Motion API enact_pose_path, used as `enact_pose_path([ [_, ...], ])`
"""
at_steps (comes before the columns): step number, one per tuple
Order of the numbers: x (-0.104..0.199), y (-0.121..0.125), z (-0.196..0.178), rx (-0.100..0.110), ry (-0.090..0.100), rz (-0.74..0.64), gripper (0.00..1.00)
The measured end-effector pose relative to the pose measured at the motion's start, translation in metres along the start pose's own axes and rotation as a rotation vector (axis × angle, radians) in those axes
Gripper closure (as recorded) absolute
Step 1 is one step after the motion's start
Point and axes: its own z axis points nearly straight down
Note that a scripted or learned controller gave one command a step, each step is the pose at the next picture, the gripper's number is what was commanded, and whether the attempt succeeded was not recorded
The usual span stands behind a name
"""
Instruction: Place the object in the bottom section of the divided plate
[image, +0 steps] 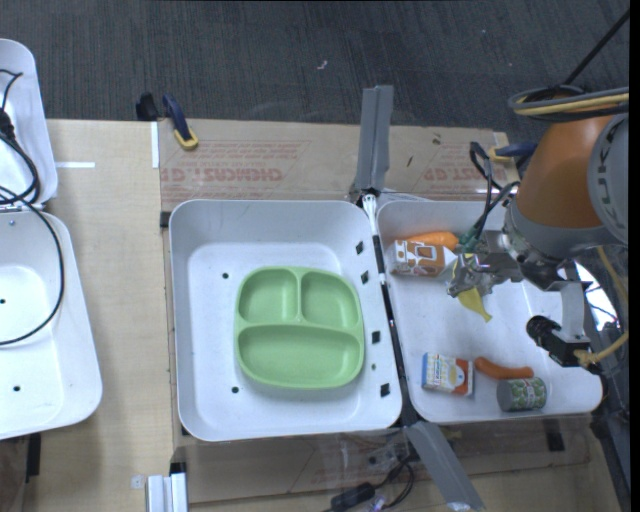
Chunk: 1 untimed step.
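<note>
Gripper (472, 277) over the right bin (440, 400), finger state unclear; a yellow object (479, 303) slants down-right beneath it. Green divided plate (299, 328) sits in left bin (200, 300).

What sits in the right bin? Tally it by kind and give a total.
Cartons: 2
Orange carrot-like pieces: 2
Can: 1
Yellow piece: 1
Total: 6
</note>
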Motion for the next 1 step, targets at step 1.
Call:
enact_pose_path([
  [1,0.0462,-0.0226,-0.0001,0.000,0.001,-0.213,1.00],
])
